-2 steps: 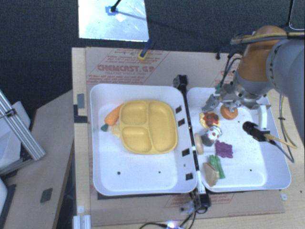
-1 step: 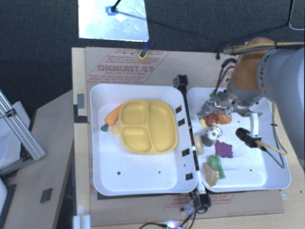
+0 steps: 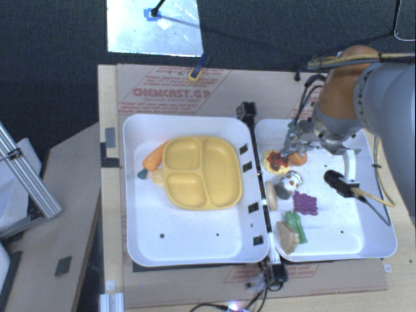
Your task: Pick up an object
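Observation:
My gripper [image 3: 294,143] hangs low over the upper left part of the right bin [image 3: 374,239], the grey arm with its orange band reaching in from the right. Just below the gripper lies a small orange toy [image 3: 299,158], touching or nearly touching it. Next to that sits a red and yellow toy [image 3: 275,162]. Further down the bin are a grey and white piece [image 3: 286,185], a purple piece [image 3: 305,204], a green piece [image 3: 296,224] and a tan wedge [image 3: 286,236]. I see nothing lifted.
The left bin [image 3: 195,246] holds a yellow divided plate [image 3: 198,172] with a toy carrot [image 3: 153,156] at its left edge. A pale piece [image 3: 270,196] lies against the right bin's left wall. A black clipped divider [image 3: 255,174] runs between the bins.

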You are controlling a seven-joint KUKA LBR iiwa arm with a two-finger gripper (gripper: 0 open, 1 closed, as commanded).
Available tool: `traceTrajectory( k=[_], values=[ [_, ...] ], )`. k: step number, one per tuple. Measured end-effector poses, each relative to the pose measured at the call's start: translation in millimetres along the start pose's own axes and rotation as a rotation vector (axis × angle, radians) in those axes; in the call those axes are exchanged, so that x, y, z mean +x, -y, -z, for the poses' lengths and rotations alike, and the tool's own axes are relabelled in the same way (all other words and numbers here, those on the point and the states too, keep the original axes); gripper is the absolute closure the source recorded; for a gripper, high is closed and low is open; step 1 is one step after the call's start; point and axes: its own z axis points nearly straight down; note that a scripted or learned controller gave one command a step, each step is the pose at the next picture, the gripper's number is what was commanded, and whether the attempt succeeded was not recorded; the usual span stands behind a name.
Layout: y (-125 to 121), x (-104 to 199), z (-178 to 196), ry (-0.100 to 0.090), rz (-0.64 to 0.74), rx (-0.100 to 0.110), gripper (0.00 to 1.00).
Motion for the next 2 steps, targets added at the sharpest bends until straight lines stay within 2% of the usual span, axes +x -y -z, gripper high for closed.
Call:
traceTrajectory(
  k=[1, 2],
  values=[
    [0.7, -0.7, 44.3, -0.004, 0.001, 0.010, 1.00],
    [0.8, -8.7, 92.4, -0.004, -0.001, 0.009, 1.00]
  ],
)
